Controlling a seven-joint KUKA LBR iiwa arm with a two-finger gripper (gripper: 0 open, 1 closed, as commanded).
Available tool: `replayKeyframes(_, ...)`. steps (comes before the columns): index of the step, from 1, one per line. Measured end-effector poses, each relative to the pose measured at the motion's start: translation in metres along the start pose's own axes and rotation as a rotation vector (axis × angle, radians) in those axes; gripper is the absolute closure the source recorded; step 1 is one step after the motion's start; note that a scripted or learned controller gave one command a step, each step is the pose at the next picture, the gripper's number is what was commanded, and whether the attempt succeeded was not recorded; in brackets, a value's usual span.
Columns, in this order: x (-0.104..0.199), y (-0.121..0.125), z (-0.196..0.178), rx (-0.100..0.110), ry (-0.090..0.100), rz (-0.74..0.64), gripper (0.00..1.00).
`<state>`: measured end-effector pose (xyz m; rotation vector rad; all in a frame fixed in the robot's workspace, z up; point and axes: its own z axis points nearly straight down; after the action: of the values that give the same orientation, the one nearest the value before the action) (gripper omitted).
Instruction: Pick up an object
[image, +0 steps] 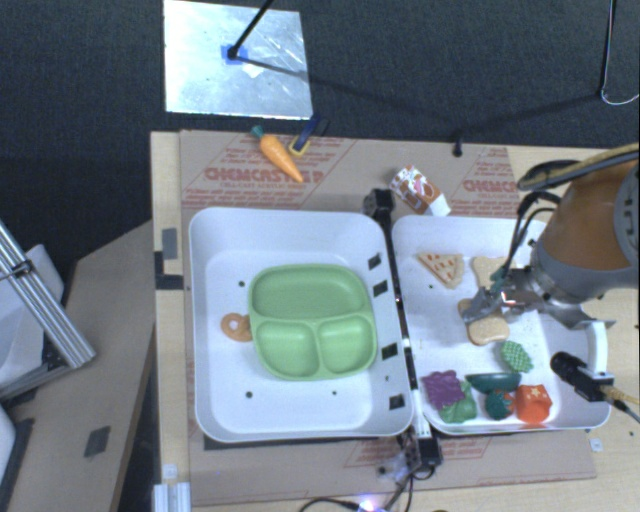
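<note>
Overhead slanted view of the desk (170, 180) carrying two white bins. The left bin (215, 300) holds a green divided tray (310, 322) at its centre, with a small tan ring-shaped piece (237, 327) just beside the tray at 9 o'clock. The right bin (500, 232) holds a tan wedge (443, 267) at 11 o'clock, a pale biscuit-like piece (487, 330) near the centre, a green textured piece (516, 355) below it, and along the 6 o'clock wall a purple cluster (442, 385), a dark green item (493, 383) and an orange-red item (533, 401). The arm enters from 3 o'clock; its tool (488, 304) sits low over the right bin's centre, at the upper edge of the biscuit-like piece. Whether the tool is spread or pressed together cannot be told. Beyond the bins, at 12 o'clock, lie a toy carrot (279, 156) and a small carton (419, 190).
</note>
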<state>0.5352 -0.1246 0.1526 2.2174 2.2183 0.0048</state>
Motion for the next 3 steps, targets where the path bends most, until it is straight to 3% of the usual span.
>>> replayKeyframes(2,0.003,0.003,-0.073,0.002,0.001,-0.004,1.00)
replayKeyframes(3,0.022,0.044,-0.067,0.001,0.001,-0.007,1.00)
